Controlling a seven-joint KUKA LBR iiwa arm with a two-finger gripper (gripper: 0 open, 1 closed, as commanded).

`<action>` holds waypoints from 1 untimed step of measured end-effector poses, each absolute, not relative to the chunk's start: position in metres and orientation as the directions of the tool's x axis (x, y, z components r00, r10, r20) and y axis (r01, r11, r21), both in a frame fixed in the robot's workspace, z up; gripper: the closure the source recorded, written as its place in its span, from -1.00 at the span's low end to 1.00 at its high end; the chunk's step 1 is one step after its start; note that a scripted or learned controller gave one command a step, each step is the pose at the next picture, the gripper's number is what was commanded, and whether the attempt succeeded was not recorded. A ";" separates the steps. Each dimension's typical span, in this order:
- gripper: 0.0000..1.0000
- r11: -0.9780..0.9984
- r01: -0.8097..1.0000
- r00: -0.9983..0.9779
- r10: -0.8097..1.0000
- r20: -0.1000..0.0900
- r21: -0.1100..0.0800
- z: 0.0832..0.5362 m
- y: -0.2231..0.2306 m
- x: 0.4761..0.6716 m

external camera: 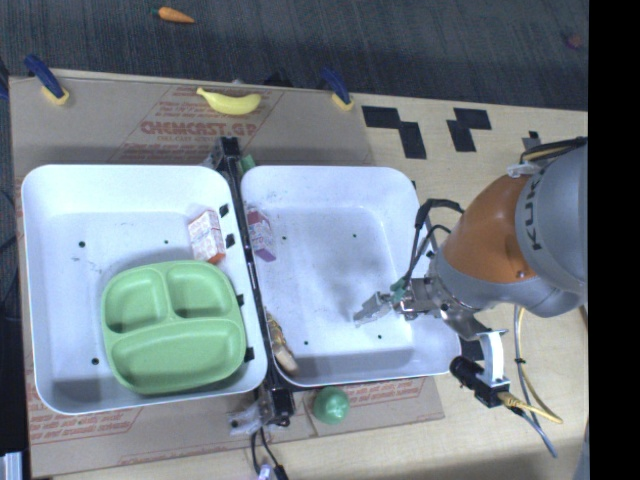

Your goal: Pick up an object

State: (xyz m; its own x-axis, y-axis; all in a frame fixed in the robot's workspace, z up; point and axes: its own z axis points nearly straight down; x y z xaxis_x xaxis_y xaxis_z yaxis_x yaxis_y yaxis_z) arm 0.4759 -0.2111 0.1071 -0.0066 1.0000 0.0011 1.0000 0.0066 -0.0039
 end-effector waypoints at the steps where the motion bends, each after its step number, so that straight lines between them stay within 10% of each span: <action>1: -1.00 0.008 1.000 -0.008 1.000 0.000 -0.003 0.092 -0.210 0.542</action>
